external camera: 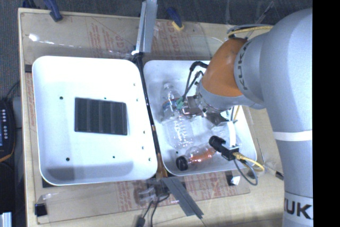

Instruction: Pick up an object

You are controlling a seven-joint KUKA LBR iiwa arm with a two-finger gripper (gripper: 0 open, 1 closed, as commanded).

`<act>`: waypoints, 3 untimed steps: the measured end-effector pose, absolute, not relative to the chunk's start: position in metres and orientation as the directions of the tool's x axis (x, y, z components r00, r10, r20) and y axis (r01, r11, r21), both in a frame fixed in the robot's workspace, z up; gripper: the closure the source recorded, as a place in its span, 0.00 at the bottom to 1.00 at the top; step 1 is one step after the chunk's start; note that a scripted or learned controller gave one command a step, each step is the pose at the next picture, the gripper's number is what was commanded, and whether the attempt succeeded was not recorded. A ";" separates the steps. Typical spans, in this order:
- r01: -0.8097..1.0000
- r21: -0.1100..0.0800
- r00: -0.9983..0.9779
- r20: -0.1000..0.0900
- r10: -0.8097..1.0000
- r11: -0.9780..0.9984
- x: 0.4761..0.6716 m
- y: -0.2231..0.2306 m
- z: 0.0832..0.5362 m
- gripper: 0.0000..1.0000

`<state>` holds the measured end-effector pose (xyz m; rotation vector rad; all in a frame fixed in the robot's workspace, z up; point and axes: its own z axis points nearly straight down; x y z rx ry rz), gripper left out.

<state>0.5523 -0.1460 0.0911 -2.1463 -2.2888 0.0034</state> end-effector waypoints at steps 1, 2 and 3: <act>0.995 -0.001 -0.099 0.001 0.995 0.099 0.605 -0.145 0.092 0.00; 0.994 -0.004 -0.112 0.001 0.994 0.112 0.554 -0.154 0.091 0.00; 0.993 -0.004 -0.115 0.001 0.993 0.115 0.554 -0.154 0.102 1.00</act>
